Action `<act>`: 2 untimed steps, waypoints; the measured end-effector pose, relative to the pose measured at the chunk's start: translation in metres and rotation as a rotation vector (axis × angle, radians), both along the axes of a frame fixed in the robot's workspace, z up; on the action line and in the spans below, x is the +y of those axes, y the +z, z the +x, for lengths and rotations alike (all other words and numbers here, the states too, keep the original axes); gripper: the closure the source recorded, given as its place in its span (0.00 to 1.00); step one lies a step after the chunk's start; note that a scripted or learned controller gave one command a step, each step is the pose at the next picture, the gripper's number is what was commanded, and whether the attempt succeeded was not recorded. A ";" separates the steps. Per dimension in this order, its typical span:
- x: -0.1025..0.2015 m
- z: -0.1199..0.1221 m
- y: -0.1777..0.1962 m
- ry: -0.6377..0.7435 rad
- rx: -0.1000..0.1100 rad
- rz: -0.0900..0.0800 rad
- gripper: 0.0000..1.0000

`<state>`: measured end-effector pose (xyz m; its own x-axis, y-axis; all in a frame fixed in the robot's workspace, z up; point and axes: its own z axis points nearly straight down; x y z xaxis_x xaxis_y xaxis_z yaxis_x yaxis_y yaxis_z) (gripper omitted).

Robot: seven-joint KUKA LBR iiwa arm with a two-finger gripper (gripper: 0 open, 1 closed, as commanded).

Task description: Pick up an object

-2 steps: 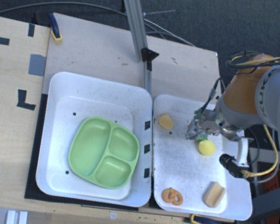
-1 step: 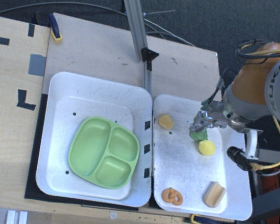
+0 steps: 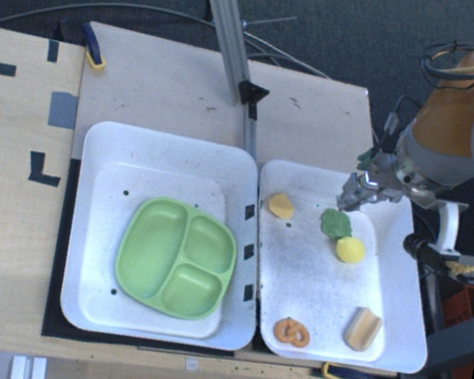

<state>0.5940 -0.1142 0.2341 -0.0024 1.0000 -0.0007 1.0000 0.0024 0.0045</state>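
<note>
— Where is the hand (image 3: 350, 197)?

— Low in the right bin (image 3: 403, 324), just above the green piece (image 3: 335, 223); grip state I cannot tell.

— Why there?

— Probably lining up on it. The yellow ball (image 3: 350, 250) touches that green piece, crowding any grasp.
</note>
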 end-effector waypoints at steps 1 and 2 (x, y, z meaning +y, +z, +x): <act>0.045 -0.005 0.000 0.003 0.006 0.002 1.00; 0.095 0.004 -0.001 0.005 0.006 0.002 1.00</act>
